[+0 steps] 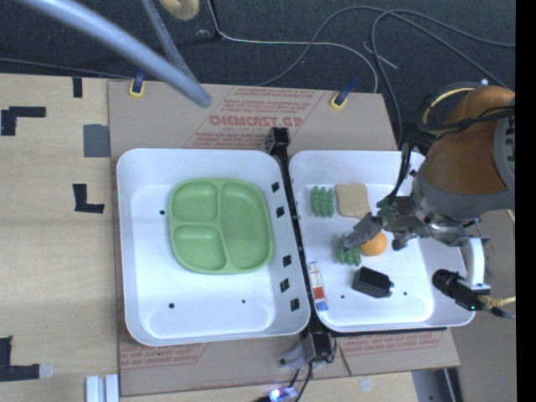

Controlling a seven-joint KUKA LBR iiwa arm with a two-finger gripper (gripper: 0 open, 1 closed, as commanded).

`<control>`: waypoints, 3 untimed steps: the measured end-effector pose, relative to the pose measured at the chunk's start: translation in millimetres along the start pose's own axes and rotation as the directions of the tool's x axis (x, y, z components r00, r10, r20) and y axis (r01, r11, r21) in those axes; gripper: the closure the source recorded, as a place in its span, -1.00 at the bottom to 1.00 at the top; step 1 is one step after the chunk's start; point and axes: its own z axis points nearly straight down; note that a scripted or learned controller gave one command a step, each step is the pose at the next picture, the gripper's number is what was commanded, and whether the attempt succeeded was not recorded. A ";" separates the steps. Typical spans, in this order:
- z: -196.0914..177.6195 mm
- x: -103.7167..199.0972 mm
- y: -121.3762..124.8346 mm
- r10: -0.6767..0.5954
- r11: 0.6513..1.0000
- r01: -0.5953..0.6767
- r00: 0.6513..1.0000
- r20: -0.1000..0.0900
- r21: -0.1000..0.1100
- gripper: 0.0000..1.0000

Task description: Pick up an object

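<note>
Two white bins sit side by side: the left bin [138,249] holds a green divided plate [221,225] at its centre. In the right bin [419,308], the gripper [368,234] hangs over an orange ball [374,244]; whether it is wide or narrow, I cannot tell. A tan sponge [353,198] lies at 12 o'clock from the ball, a black block [371,282] at 6, green ridged pieces [322,200] at 10.

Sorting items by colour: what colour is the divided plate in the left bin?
Light green divided plate, camera view.
</note>
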 end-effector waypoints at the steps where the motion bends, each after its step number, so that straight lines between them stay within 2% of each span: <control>1: -5.7 0.2 2.6 -0.003 1.000 0.003 1.000 0.001 -0.012 -1.00; 3: 91.3 -11.6 6.0 -0.003 1.000 0.003 1.000 0.001 -0.007 -1.00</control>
